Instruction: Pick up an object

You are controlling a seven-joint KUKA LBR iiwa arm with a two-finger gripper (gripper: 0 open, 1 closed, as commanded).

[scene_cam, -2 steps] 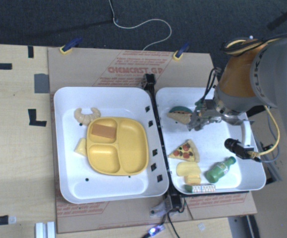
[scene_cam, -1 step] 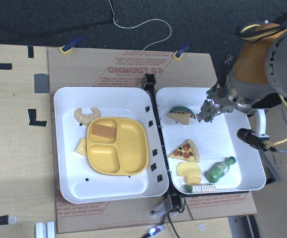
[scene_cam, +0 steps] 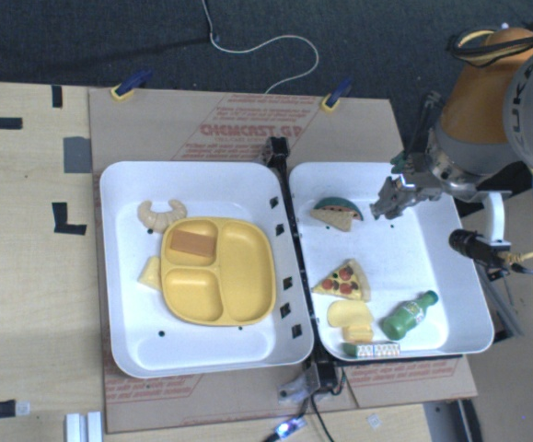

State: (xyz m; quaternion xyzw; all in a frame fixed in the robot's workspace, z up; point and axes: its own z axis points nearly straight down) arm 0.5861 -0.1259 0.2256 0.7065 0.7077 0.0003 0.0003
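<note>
My gripper (scene_cam: 390, 203) hangs over the far part of the right bin (scene_cam: 450, 247), just right of a watermelon slice (scene_cam: 336, 214). Nothing shows between its fingers. Nearer the front of that bin lie a pizza slice (scene_cam: 345, 282), a pale yellow piece (scene_cam: 350, 317) and a green bottle (scene_cam: 408, 316). The left bin (scene_cam: 123, 247) holds a yellow divided tray (scene_cam: 220, 273) with a brown toast piece (scene_cam: 193, 241) in one compartment. A croissant (scene_cam: 158, 214) lies behind the tray and a cheese wedge (scene_cam: 150, 273) lies at its left.
A black divider with clips (scene_cam: 289, 247) runs between the two bins. The arm's orange-banded body (scene_cam: 487, 90) rises at the right. Cardboard (scene_cam: 238, 122) lies under the bins, and a white cable (scene_cam: 266, 49) trails at the back.
</note>
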